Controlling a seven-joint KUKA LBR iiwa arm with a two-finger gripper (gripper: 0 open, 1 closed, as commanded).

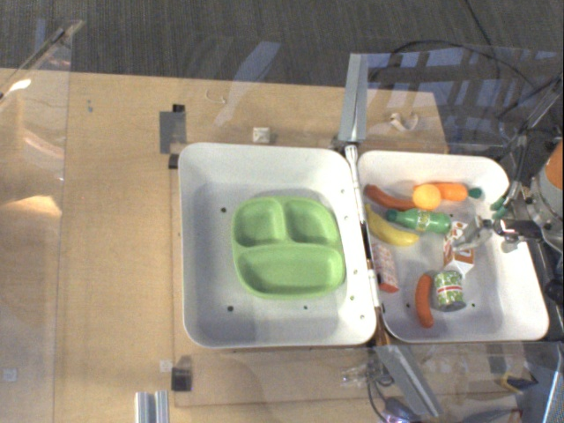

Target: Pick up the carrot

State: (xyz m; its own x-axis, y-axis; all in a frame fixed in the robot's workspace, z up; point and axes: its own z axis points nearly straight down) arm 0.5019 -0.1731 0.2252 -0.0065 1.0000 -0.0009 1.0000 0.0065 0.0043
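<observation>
Two shallow white bins are seen side by side on a pale wooden bench, their inner rims touching along a metal divider. The left bin is occupied by one green sectioned plate, set near its middle, with bare white floor left on all sides, widest along the left and near edges. The right bin is crowded along its left half and far side, while its near right corner is left open. One carrot is found near the far rim of the right bin, lying roughly level, its green end pointed right and its other end touching one orange ball. One long red sausage and one yellow banana are noted beside the left wall, with one green bottle lying across between them. One small red sausage and one green can are seen side by side toward the near rim; one small carton stands just above them, and one flat red packet lies by the left wall. The gripper is placed over the right bin's right side, below the carrot and apart from it; how far its fingers are spread cannot be told, and nothing is seen held. Dark carpet is seen beyond the bench's far edge.
</observation>
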